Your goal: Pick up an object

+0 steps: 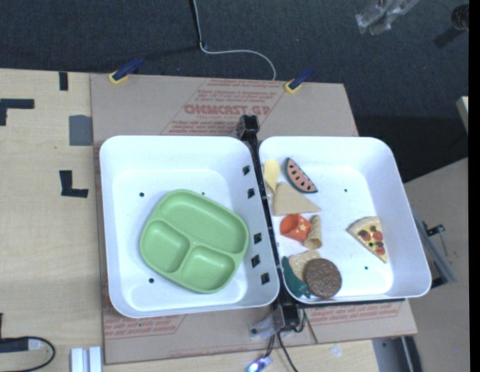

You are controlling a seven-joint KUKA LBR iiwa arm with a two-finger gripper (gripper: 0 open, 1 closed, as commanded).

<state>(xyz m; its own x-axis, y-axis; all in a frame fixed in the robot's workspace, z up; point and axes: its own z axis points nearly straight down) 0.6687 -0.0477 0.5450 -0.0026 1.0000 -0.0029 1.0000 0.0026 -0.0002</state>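
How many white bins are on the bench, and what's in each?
2. The left bin holds a green divided plate. The right bin holds toy food, including a watermelon slice, a pizza slice and a brown cookie.

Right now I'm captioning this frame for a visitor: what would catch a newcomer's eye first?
The green divided plate filling the left bin. Then the toy food along the right bin's left side: watermelon slice, round cookie, with a pizza slice apart. The gripper hangs far above, top right.
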